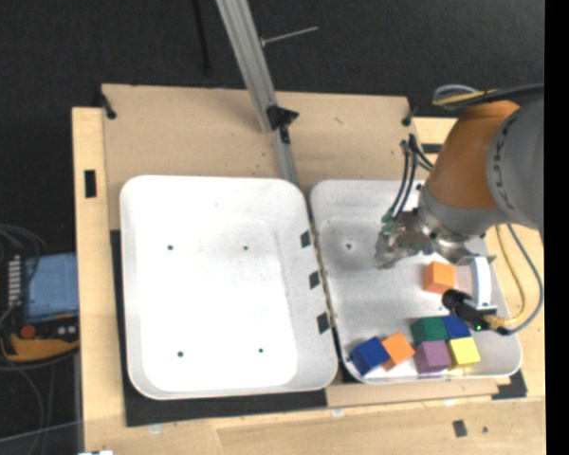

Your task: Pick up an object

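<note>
Wooden bench (228, 131), two white bins. In my right bin (356, 292): orange block (439, 276) right side; blue (369, 354), orange (397, 348), purple (432, 355), green (429, 330), yellow (465, 351) blocks along the near edge. Gripper (391, 251) hangs mid-bin; its grip I cannot tell.

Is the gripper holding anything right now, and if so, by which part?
Nothing is visibly held. The gripper is low over the right white bin, apart from the orange cube beside the arm.
</note>
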Controlling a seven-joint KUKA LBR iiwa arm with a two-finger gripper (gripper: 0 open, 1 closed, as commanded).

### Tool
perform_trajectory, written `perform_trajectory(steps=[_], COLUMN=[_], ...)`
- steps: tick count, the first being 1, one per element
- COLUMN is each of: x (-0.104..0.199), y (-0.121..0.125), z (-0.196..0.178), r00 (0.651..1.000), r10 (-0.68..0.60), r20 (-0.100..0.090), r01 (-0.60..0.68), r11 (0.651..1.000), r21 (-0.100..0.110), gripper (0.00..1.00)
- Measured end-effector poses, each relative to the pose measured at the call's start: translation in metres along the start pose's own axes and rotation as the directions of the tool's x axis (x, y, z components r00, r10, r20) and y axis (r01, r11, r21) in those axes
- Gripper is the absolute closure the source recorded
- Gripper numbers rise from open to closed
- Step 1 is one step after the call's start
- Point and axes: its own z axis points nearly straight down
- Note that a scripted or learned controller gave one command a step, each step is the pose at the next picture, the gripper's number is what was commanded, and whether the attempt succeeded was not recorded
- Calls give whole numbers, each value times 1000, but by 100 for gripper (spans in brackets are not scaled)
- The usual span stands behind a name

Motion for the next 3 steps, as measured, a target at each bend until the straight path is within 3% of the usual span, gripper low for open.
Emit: perform_trajectory(steps=[1,2,3], x=[6,5,54], y=[3,4,-6], z=[-62,-96,-86], r00=[1000,1000,1000], r10=[-12,-12,-12], r20=[1,1,0], r01=[12,12,12], r11=[1000,1000,1000], r21=[-3,-1,4], gripper=[100,100,100])
